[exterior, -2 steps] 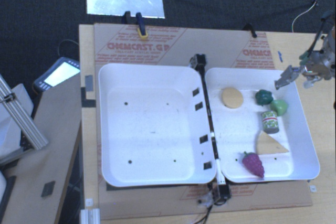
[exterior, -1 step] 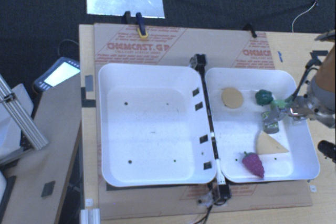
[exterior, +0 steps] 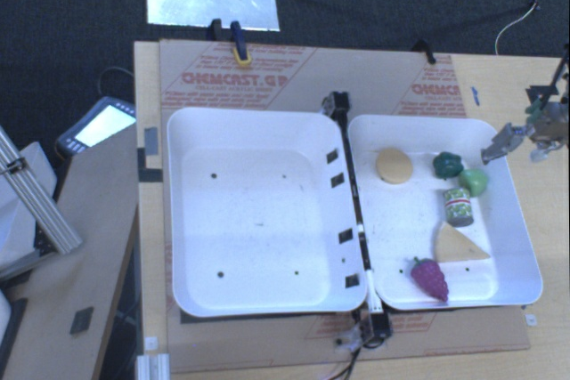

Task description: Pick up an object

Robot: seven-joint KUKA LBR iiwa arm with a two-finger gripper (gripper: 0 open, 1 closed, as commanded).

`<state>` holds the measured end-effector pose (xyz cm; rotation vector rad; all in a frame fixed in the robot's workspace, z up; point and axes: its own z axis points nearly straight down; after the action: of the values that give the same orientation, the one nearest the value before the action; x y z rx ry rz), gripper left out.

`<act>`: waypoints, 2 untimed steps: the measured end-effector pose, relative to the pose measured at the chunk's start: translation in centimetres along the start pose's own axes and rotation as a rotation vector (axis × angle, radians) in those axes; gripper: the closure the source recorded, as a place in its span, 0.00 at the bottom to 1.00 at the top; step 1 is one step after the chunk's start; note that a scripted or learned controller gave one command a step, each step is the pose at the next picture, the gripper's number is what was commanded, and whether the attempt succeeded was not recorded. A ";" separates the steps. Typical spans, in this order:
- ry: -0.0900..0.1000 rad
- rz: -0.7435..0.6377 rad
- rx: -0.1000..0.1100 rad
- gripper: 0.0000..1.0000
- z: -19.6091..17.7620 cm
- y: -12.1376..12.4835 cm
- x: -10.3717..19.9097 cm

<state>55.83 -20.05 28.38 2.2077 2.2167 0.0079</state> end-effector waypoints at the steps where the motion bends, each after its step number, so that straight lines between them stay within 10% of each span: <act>1: 0.009 0.008 0.022 0.00 8.8 -7.7 -0.6; 2: 0.009 0.005 0.010 0.00 20.1 -7.3 -0.4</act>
<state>48.81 -20.56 8.15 2.2224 2.2206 0.0066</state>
